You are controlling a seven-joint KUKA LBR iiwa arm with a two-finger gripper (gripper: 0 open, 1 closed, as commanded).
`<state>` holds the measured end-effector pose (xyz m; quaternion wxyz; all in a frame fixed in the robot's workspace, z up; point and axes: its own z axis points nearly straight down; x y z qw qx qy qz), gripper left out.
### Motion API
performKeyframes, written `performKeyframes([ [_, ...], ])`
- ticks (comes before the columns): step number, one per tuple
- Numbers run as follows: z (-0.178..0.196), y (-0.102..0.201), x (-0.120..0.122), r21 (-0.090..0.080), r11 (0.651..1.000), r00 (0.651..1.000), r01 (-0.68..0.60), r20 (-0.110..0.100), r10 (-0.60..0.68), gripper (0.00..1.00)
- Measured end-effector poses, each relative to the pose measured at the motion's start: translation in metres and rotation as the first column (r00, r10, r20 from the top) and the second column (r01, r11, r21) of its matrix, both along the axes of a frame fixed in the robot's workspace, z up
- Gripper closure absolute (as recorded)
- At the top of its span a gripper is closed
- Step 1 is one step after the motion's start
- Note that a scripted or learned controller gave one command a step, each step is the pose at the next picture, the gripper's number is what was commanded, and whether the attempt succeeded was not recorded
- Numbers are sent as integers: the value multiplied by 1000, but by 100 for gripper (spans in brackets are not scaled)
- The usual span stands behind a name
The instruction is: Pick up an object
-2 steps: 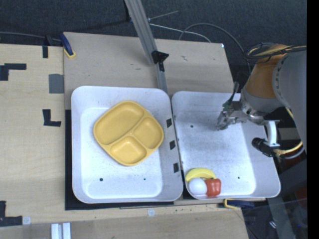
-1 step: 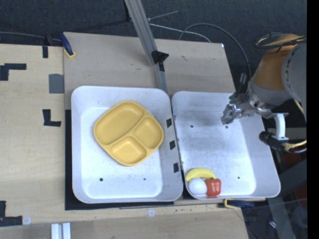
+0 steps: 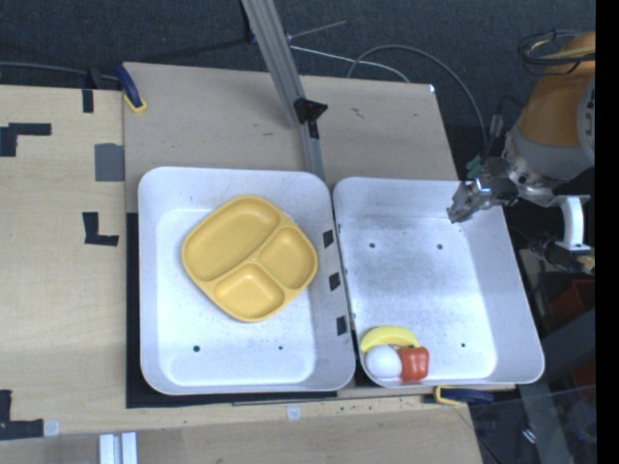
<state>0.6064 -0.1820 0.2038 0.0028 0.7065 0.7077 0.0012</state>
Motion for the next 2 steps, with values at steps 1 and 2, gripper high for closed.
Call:
performKeyframes([
  [1, 44, 0, 1, 1, 1000, 1000, 0, -1, 0, 100],
  [2, 45, 64, -2, 4, 1000, 1000, -6, -6, 6, 100],
])
